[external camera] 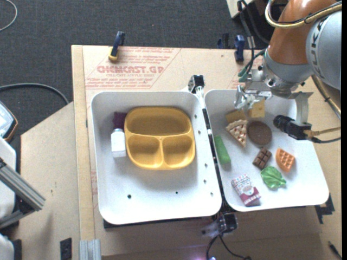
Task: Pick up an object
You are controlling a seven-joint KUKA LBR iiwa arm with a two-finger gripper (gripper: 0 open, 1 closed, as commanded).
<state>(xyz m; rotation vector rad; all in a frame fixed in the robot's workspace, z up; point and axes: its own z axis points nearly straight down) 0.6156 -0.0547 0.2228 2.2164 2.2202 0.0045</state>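
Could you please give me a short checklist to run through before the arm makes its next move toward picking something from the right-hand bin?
1. Gripper is over the right white bin, above its far end: ok.
2. A target lies beneath it: the tan cheese-like block and the pizza-slice toy sit just below: ok.
3. Nothing is already between the fingers: cannot tell.
4. Finger opening suits the target: cannot tell.
5. Neighbours leave room: the brown round cookie touches the pizza slice: not ok.
6. Other toys, the green cylinder and the orange waffle, lie away from the gripper: ok.
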